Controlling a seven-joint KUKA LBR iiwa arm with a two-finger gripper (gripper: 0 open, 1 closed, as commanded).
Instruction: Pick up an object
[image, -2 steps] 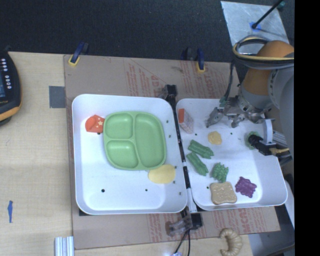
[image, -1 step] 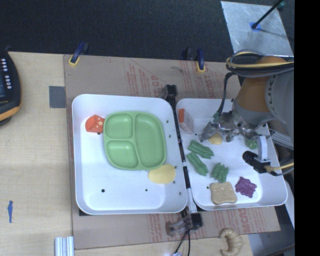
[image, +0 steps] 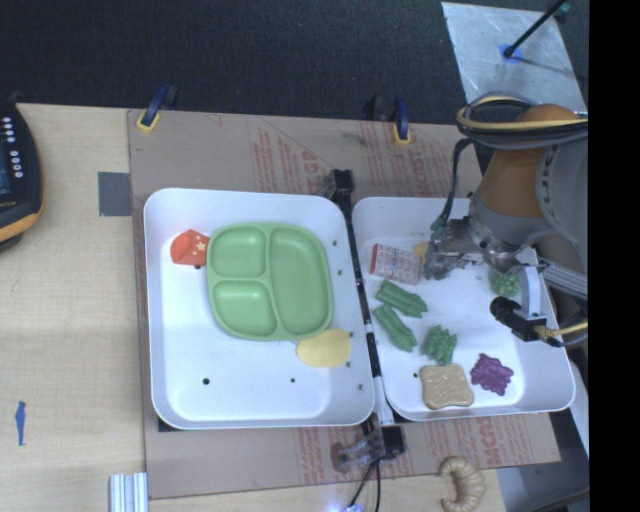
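Observation:
My gripper (image: 441, 258) hangs low over the back of the right bin (image: 560, 400), just right of a small red-and-white packet (image: 397, 262). Two green pods (image: 401, 298) (image: 394, 327) lie in front of the packet. Further forward are a green broccoli piece (image: 439, 343), a slice of toast (image: 445, 385) and a purple grape bunch (image: 491, 372). Another green piece (image: 506, 283) lies at the bin's right, partly under the arm. I see nothing held in the gripper.
The left bin (image: 180, 390) holds a green divided plate (image: 270, 280), a red item (image: 189, 247) at its left and a yellow item (image: 324, 349) at its front right. A tan curled object (image: 463, 482) lies on the bench in front of the bins.

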